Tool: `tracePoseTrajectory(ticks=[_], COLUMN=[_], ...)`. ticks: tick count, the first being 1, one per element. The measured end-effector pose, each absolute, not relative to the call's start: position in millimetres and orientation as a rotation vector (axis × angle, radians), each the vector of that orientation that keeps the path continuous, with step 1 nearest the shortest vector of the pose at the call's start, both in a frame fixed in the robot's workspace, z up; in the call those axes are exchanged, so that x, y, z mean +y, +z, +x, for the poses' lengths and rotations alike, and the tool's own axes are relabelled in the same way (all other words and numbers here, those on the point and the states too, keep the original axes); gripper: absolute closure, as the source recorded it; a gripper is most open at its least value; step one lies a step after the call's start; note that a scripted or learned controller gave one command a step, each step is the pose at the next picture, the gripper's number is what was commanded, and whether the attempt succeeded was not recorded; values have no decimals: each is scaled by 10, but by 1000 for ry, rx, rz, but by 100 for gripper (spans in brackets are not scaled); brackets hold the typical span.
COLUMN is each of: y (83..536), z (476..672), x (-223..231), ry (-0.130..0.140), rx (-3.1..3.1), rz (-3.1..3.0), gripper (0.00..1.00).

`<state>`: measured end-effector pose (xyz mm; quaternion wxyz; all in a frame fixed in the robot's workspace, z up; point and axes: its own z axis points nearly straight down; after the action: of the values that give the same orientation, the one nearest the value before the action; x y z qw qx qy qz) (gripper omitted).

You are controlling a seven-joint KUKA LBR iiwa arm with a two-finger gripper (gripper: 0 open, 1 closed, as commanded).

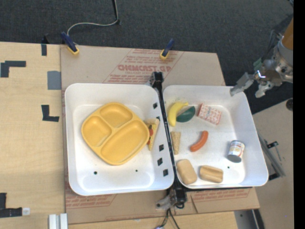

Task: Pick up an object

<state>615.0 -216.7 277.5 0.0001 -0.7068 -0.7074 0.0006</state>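
Observation:
My gripper hovers over the far right corner of the right bin, fingers spread open with nothing between them. Below it in that bin lie a pink box, a banana against a green piece, an orange sausage, a small can, a wafer and two bread rolls. The pink box is the object nearest the gripper, to its left and nearer the camera.
The left bin holds a yellow divided plate and a small yellow-red item wedged by its right wall. A black divider clip joins the bins. Clamps hold the cardboard's far edge.

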Motion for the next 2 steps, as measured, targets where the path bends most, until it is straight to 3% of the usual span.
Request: tracePoseTrajectory(ticks=[1, 2], y=[1373, 928], z=[6675, 6295], x=[-1765, -1519], ry=[3, -9], rx=[-2221, -2236], rz=[-2217, -2235], gripper=[0, 0])
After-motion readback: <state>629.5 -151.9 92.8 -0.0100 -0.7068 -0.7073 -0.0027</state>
